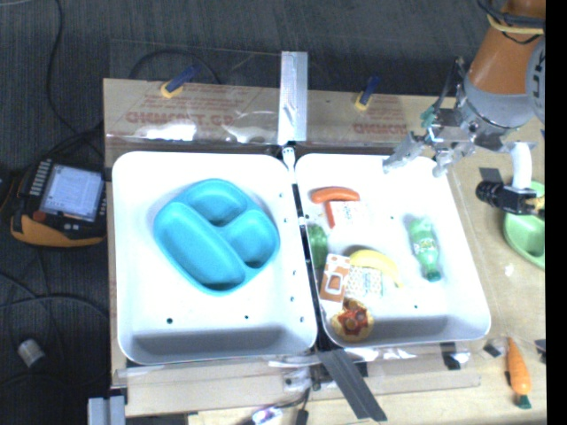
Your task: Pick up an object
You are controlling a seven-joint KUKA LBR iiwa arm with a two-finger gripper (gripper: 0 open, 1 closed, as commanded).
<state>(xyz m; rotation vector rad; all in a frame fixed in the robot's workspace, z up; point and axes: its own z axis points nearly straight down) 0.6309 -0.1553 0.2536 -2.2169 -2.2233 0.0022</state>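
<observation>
The left bin (133, 237) carries a large blue divided tray (215, 233) near its centre, tilted so its lobes point toward about 1 and 4 o'clock.

The right bin (461, 264) holds the loose items. Against the dividing wall lies a dark green object (316, 242); at 12 o'clock from it sits an orange-red carrot-like piece (334, 194) with a white card (341, 212) just below. Toward 6 o'clock from the green object lies an orange-and-white packet (337, 277), touching a yellow banana (375, 261) at its 2 o'clock. A reddish, mottled toy (353, 319) rests in the bin's near corner — just beneath the packet. Well apart, at about 3 o'clock from the banana, a green bottle (423, 247) lies roughly lengthwise.

The gripper (423, 152) hangs over the far rim of the right bin, at about 12 o'clock from the bottle. Its two fingers stand spread, with nothing between them — no item is grasped.
</observation>
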